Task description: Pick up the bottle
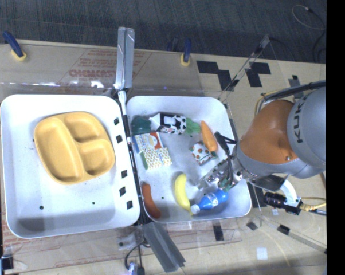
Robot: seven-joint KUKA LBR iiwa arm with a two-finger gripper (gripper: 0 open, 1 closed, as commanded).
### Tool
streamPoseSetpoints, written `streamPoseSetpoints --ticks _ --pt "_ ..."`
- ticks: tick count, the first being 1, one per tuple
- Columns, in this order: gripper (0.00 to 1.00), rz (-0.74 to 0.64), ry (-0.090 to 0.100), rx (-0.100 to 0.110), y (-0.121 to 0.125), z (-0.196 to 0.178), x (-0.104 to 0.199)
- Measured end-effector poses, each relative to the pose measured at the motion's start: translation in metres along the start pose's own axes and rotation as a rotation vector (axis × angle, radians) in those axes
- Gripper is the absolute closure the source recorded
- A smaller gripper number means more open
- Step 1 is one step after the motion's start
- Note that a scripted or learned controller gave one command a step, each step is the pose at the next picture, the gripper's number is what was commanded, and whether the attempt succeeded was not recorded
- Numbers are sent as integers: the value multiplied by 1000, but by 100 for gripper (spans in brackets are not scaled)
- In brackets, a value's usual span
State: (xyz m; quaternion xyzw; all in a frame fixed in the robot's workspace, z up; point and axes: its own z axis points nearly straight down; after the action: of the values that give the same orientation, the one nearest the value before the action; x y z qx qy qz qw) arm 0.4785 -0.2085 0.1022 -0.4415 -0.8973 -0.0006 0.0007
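A small blue bottle (211, 202) with a white cap lies on its side at the front right of the right bin (241, 211), its cap end touching a yellow banana (181, 192). My gripper (223, 177) hangs just above and behind the bottle, under the orange band of the arm. Whether anything sits between its parts is hidden by glare and clutter.
The right bin also holds an orange carrot (208, 136), a black-and-white cow toy (172, 123), a colourful box (153, 154), a small spotted toy (200, 152) and a reddish sausage (149, 203). In the left bin (18, 211) lies a yellow divided tray (74, 146).
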Motion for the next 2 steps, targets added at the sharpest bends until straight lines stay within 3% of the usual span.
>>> streamPoseSetpoints --ticks 1,2 --pt "100 -6 0 0 1 -10 0" --pt "0 -6 -1 0 1 -10 0"
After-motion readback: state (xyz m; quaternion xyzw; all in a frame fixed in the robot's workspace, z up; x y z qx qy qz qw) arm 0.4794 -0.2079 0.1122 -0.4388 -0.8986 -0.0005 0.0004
